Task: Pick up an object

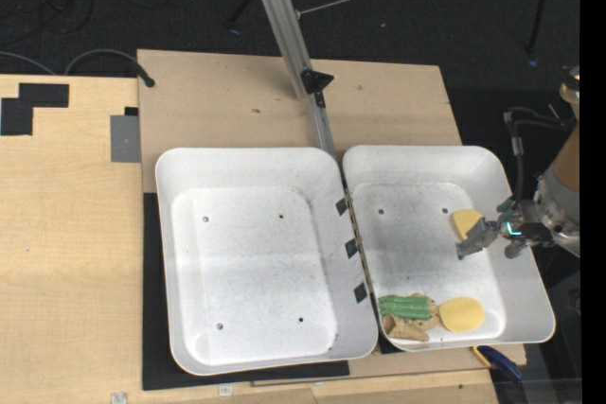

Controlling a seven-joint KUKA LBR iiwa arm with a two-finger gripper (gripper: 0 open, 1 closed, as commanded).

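While the arm (pixel 568 194) reaches in from the right side of the view, its gripper (pixel 494 237) sits over the right-hand edge of the right bin (pixel 417 167), about midway along that side. Two dark fingers (pixel 473 243) spread apart there, one toward the bin's inside and one nearer its rim, with nothing seen between them — the gripper stands open and holds no object. Just beside the inner finger, touching or nearly touching it, lies a small pale yellow piece (pixel 465 223) on the bin floor.

Down at the near edge of the same bin three more things cluster together: a green ridged object (pixel 405 306) lying on its side, a tan crumbly-looking lump (pixel 410 327) just below it, and a round yellow disc (pixel 462 314) to their right. The green one and the tan one touch; whether the disc touches them I cannot tell.

The left bin (pixel 248 260) sits hard against the right one, black clips (pixel 351 248) joining them along the shared rim. Both bins rest on the light brown desk (pixel 218 104), and a grey metal rail (pixel 284 24) slants up from between them — a black bracket (pixel 315 81) sits partway along it.
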